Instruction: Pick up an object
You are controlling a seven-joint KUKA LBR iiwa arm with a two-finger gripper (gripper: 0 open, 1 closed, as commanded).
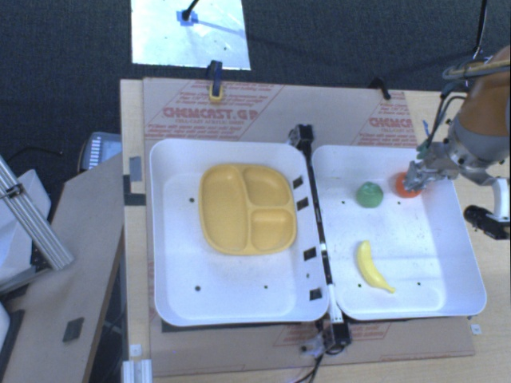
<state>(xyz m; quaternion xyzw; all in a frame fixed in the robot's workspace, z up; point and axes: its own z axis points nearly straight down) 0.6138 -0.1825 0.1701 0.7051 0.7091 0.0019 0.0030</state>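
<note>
In the right bin [447,294] lie a green round fruit [369,195], a yellow banana [373,266] and an orange-red round object [406,186] at the far right. My gripper [417,177] comes down from the right onto the orange-red object and partly covers it. Its fingers are hidden against the object, so the grip is unclear. The green fruit sits just left of the gripper, apart from it. The banana lies nearer the front of the bin.
The left bin [172,238] holds a yellow divided plate [246,209]. A black divider with clips [313,214] runs between the bins. The arm's orange band and grey body [483,118] hang over the right bin's far corner.
</note>
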